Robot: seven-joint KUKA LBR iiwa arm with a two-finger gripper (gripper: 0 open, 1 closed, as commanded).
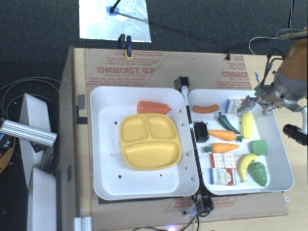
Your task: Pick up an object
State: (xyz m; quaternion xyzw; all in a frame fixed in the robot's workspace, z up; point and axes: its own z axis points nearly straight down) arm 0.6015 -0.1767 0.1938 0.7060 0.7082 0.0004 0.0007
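Gripper (pixel 255 103) is seen over the back right of the right bin (pixel 284 150), fingers spread, nothing between them. A yellow corn cob (pixel 247 124) lies just below it, with a small blue-and-white carton (pixel 233 105) just to its left.

Crowding the same bin: sausage (pixel 205 109), dark green pepper (pixel 228 123), two carrots (pixel 224 134) (pixel 223 148), a black block (pixel 200 130) by the divider, banana (pixel 246 164), two green knobbly items (pixel 259 147) (pixel 258 173), two red-and-white cartons (pixel 223 169) at the front.

In the left bin (pixel 106 143), a yellow divided plate (pixel 149 141) is seen, with an orange-red item (pixel 154 108) behind it, partly hidden by the plate's rim.

The arm is cut off at the frame's right edge. Carton print is unreadable.

Both bins are set on a brown printed board (pixel 144 66); dark carpet is seen behind.
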